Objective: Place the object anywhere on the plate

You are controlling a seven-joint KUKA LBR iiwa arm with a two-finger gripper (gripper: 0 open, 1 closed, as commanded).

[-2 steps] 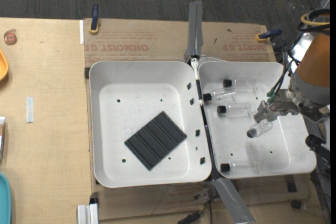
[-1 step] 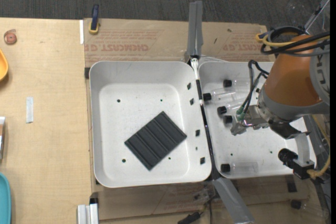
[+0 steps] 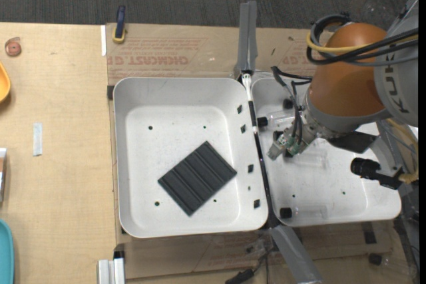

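Low over the right bin (image 3: 333, 203) — fingers (image 3: 285, 145), spread unclear; plate (image 3: 198, 177) left.

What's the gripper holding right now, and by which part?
Cannot be told. The gripper hangs low over the right bin, and its tip is too small and cluttered to read. The dark ridged plate lies untouched in the left bin.

The plate (image 3: 198, 177) lay in the left bin (image 3: 133, 103), toward its near side. The gripper (image 3: 285, 145) hung over the right bin (image 3: 333, 206), close to the divider (image 3: 247, 43) between them.
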